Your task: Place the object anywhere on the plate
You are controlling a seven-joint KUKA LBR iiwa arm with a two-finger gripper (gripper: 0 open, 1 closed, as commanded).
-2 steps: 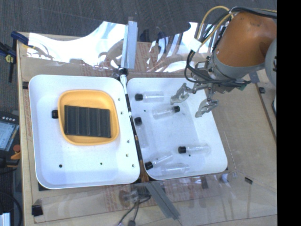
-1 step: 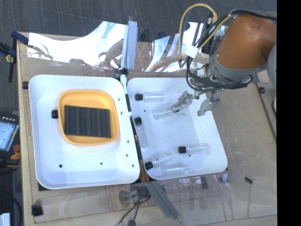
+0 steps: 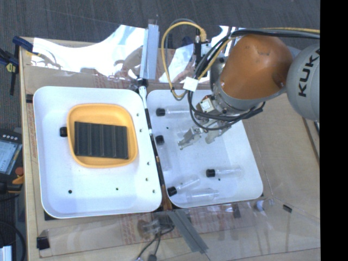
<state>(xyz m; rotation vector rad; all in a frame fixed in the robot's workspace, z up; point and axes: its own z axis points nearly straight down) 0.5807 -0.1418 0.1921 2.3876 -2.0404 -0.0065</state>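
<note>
- Camera view: we record two shallow white bins side by side on the bench, the left bin [image 3: 49, 162] and the right bin [image 3: 247, 162].
- In the left bin we note a yellow plate [image 3: 81, 116] with a dark ribbed insert [image 3: 103, 140] lying on it, toward the bin's 12 o'clock half.
- At the plate's 9 o'clock, just beside its rim, sits a small black piece [image 3: 63, 131].
- In the right bin we count clear tubes with black caps: one [image 3: 171, 112] at the bin's 11 o'clock, one [image 3: 223, 173] at 5 o'clock, one [image 3: 182, 187] at 7 o'clock.
- A black cap [image 3: 159, 139] rests at the bin's 9 o'clock edge.
- The grey arm [image 3: 255, 69] with its orange band reaches in from 3 o'clock.
- The gripper [image 3: 190, 137] hangs over the middle of the right bin; whether its fingers are spread or pressed together we cannot tell.
</note>
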